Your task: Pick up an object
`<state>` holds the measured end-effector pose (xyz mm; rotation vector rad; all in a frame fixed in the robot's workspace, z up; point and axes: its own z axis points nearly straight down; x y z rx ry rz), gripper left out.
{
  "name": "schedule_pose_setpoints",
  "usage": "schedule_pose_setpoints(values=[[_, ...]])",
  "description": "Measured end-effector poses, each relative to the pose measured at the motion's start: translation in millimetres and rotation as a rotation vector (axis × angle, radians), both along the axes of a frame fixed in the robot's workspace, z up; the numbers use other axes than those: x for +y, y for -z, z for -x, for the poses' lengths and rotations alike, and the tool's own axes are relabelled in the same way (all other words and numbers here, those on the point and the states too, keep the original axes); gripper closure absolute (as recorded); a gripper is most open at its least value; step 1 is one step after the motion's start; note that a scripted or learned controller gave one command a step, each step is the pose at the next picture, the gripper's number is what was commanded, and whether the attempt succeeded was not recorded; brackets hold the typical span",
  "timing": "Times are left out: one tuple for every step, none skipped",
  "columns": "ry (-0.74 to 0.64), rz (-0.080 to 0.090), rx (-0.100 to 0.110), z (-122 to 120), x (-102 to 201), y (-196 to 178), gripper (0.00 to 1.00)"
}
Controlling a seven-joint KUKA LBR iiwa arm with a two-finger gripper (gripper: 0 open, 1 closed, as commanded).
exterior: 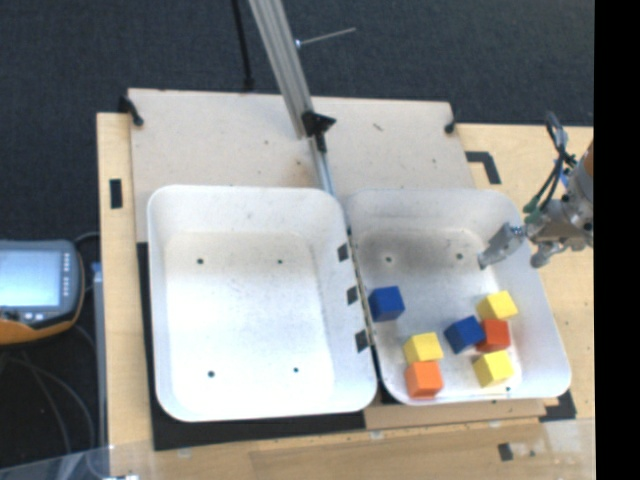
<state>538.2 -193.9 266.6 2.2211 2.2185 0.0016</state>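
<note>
Sitting side by side on the bench (120, 268), two shallow white bins take up most of the scene. The left bin (170, 268) shows bare, scuffed floor with a few small dark dots. The right bin (420, 223) holds all the blocks, gathered toward its near right corner.

A blue cube (386, 302) sits alone just beside the bin's left wall, apart from the others. Nearer the front edge, a yellow cube (423, 347) touches the orange cube (425, 378) just in front of it. To their right is a tight cluster: a second blue cube (463, 333), a red-orange cube (494, 335) against it, a yellow cube at the back (499, 306) and another yellow cube at the front (493, 368). These four look to be touching one another, though the contact lines are hard to make out.

The gripper (515, 245) hangs over the right bin's far right part, reaching in from the right. Its two fingers are spread, one slanting out to the left (497, 245) and the other down on the right, with nothing between them. It sits behind the cluster, near the rear yellow cube but apart from it. None of the blocks is lifted; all rest on the bin floor.

A slanted metal rail (285, 58) runs from the top down to the gap between the bins, and a small screen device (35, 278) lies at the left edge.
</note>
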Motion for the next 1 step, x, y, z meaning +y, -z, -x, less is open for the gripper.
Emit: schedule_pose_setpoints(values=[[0.000,0.000,0.000,0.0,0.0,0.1,0.00]])
